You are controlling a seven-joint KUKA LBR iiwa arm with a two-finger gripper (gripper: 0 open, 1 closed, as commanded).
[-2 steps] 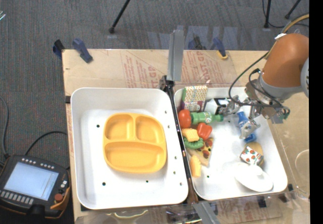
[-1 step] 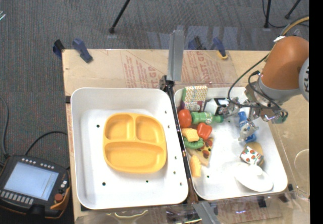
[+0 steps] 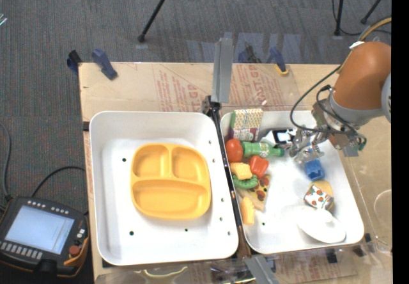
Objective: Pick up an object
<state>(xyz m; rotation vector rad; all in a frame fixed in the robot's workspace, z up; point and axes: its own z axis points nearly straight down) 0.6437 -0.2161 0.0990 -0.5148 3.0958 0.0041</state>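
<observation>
Objects for picking all lie in the right bin [image 3: 355, 209], heaped mostly against its left wall, which puts them within easy reach of the arm [image 3: 358, 84] coming in from the right. The left bin [image 3: 105, 148] carries a single yellow divided plate [image 3: 171, 181], lying flat near its middle with three compartments, none holding anything; it looks like a place to set things rather than a thing to lift (that is a judgement only).

Counting the right bin: one patterned carton [image 3: 247, 124] standing at the far left corner, one green bottle [image 3: 263, 149] lying on its side, one red tomato-like piece [image 3: 234, 149], one red pepper-like piece [image 3: 258, 165], one small blue block [image 3: 314, 169], one spotted cube [image 3: 317, 197] and one white dish [image 3: 321, 226] at the near right. The yellow and green bits in the heap are too jumbled to count surely.

The gripper [image 3: 305, 144] hangs low over the bin's far middle, just beside the bottle's cap end and just above the blue block. Whether it is spread or closed cannot be told from this slant, and nothing can be seen caught in it. Its position suggests the blue block or the bottle as the aim, both lying apart from the tighter heap and so easier to take singly.

The table [image 3: 153, 84] under both bins is bare board.
</observation>
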